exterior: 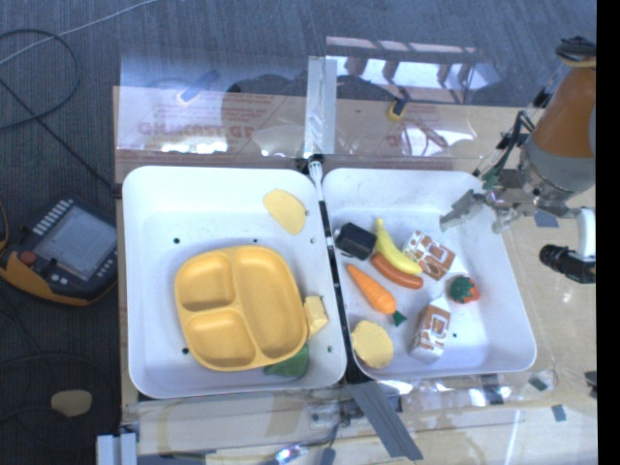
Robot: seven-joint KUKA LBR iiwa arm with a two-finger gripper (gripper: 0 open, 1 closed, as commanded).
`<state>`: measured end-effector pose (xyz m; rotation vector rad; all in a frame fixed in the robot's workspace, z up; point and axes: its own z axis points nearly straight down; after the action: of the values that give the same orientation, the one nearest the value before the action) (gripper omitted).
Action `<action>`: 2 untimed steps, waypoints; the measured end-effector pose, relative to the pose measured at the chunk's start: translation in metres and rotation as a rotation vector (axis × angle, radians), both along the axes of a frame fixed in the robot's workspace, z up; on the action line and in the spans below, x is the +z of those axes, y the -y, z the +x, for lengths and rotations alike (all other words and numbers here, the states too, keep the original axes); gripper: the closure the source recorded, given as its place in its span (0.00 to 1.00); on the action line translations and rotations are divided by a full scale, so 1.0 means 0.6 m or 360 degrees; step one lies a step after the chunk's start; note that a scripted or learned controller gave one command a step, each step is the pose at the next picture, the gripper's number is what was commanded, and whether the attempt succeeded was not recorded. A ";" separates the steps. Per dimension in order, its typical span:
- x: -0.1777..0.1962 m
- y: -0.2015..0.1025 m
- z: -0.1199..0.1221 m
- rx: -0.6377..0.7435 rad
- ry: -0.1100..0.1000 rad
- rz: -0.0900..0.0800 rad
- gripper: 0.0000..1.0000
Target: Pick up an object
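My gripper [481, 213] hangs over the far right corner of the right bin [504, 347], fingers spread open with nothing between them. Below and left of it lie a banana [390, 248], a red sausage [398, 272], a carrot [372, 290] and a black block [355, 240]. A patterned carton [429, 253] lies just under the gripper's left finger [457, 214]. A second carton [431, 329], a small red fruit with a green top [462, 289] and a round yellow piece [372, 344] lie nearer the front.
The left bin [155, 211] holds a yellow divided plate [239, 305], a yellow oval slice [285, 210], a pale yellow wedge [315, 313] and a green item [288, 364] partly under the plate. A handheld controller [60, 250] lies on the floor at left.
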<state>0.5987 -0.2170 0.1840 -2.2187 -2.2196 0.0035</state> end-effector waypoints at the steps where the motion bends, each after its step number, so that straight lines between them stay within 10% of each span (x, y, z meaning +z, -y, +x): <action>1: -0.105 -0.027 -0.024 -0.0159 0.0062 -0.0018 0.00; 2: -0.124 -0.065 -0.012 -0.0201 0.0087 -0.0032 0.00</action>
<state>0.5916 -0.1779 0.1099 -2.3934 -2.1100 -0.0357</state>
